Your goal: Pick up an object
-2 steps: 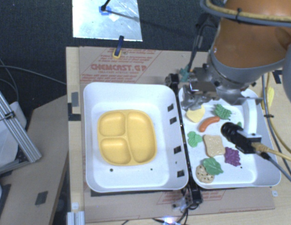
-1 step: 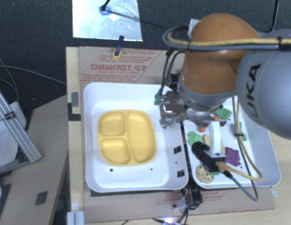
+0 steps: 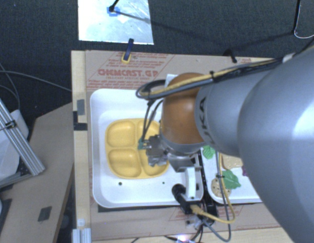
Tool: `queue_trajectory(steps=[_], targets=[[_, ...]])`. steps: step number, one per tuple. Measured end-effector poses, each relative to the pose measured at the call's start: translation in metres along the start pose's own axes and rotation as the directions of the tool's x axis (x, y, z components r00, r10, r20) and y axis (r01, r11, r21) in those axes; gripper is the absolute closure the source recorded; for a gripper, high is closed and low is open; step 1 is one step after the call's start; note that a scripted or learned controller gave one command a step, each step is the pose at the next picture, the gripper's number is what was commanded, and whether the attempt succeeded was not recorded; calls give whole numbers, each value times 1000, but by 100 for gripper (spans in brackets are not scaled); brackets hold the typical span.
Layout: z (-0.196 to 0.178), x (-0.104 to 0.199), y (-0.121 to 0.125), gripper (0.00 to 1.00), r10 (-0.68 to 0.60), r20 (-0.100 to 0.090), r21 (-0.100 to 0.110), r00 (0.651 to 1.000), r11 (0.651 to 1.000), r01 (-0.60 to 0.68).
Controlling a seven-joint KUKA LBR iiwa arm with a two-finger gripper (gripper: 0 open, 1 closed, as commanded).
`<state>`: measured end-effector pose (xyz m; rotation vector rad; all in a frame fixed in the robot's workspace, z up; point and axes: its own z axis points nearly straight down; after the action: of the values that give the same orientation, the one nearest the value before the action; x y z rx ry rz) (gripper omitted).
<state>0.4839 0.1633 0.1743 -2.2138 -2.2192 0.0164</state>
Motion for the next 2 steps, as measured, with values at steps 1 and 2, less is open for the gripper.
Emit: queue_trajectory(steps=[1,2], targets=[[19,-15,65,100,2,-3,-16,1000,1000,-2],[-243,35,124,100,-5,-8,-31,1000,1000,5]])
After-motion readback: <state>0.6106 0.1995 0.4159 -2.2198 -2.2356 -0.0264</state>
